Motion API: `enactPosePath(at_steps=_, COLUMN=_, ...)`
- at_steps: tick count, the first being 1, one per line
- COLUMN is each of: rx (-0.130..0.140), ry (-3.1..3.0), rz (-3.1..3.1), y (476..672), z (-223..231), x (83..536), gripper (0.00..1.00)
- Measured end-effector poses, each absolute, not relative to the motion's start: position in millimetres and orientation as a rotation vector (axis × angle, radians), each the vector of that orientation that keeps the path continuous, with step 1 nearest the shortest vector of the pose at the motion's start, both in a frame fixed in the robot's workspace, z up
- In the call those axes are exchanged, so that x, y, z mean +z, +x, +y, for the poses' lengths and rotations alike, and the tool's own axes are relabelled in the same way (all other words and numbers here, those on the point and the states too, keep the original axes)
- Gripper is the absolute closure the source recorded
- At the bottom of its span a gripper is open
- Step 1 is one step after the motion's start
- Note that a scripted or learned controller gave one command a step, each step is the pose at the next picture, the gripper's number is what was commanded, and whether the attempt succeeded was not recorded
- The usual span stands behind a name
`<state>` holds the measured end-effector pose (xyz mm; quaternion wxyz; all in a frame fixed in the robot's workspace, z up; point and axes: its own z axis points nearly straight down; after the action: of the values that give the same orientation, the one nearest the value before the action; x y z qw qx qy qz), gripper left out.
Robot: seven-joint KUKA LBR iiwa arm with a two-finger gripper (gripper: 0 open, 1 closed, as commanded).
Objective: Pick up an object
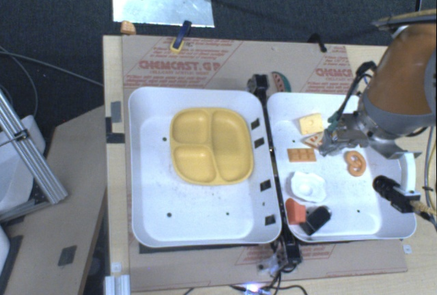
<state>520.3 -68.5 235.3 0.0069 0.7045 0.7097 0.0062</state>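
Arm: the grey KUKA arm with its orange band reaches in from the right, over the right bin [392, 218].
Gripper: the gripper [332, 142] hangs low among the small things in the upper part of the right bin; whether the jaws are spread or pressed together cannot be told from this slanted view, and nothing shows between them.
Candidate objects: a yellow cheese slice [311, 123] lies just left of the gripper, with a cracker [301, 154] below it; a pretzel [355, 163] lies just right of the gripper's tip; a fried egg [306, 186] sits lower in the bin.
Lower corner: a red piece [295, 210] and a black block [316, 219] lie touching near the bin's bottom-left wall.
Left bin: the left bin [147, 212] holds a yellow divided plate [211, 146], well apart from the gripper.
Step in hand: likely the descent onto one of the items nearest the tip, none yet lifted.
Doing it well: the objects are flat and crowded, so the jaws should straddle one item's edges squarely, not two neighbours at once.
Risk: thin flat pieces can slip out or get pushed aside rather than pinched.
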Motion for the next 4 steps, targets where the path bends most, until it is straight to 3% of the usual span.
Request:
enactPosePath(at_steps=1, rx=0.007, ry=2.206, rz=2.24, y=495.0, z=37.4, x=227.4, gripper=1.0)
enactPosePath(at_steps=2, rx=0.019, ry=2.208, rz=2.223, y=488.5, z=44.5, x=336.7, gripper=1.0)
enactPosePath(at_steps=3, rx=0.007, ry=2.211, rz=2.231, y=486.9, z=89.0, x=351.6, gripper=1.0)
enactPosePath(at_steps=4, rx=0.011, ry=2.213, rz=2.224, y=487.4, z=77.3, x=409.3, gripper=1.0)
